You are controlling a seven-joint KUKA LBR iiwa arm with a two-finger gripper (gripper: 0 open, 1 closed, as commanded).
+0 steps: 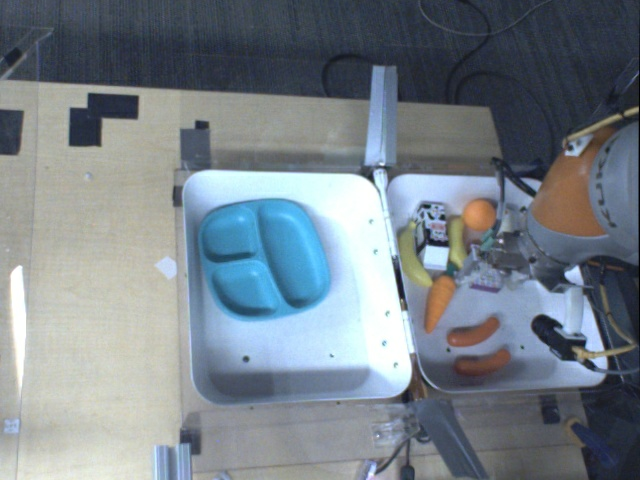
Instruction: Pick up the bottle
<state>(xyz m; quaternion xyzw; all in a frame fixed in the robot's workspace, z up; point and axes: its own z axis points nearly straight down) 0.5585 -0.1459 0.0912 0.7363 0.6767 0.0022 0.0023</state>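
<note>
the bottle [433,236], white with a black-and-white patterned top, lies in the upper left part of the right bin [520,378], in the right half of the frame. a yellow banana [413,258] curves along its left side, just beside the bin's left wall, and a second yellowish piece [457,241] stands just right of the bottle. an orange [480,214] sits up and to the right of that piece. below the bottle an orange carrot [438,303] points down and left. two reddish sausages lie lower in the bin, one [472,334] above the other [481,364].

the gripper [490,263] is to the right of the bottle, near the middle of the right bin, over a small purplish thing too blurred to name. whether its fingers are apart or together cannot be told from here. the arm [580,198], with its orange band, enters from the right edge.

the left bin [300,368], in the middle of the frame, holds a blue divided plate [265,258] in its upper left part.
</note>
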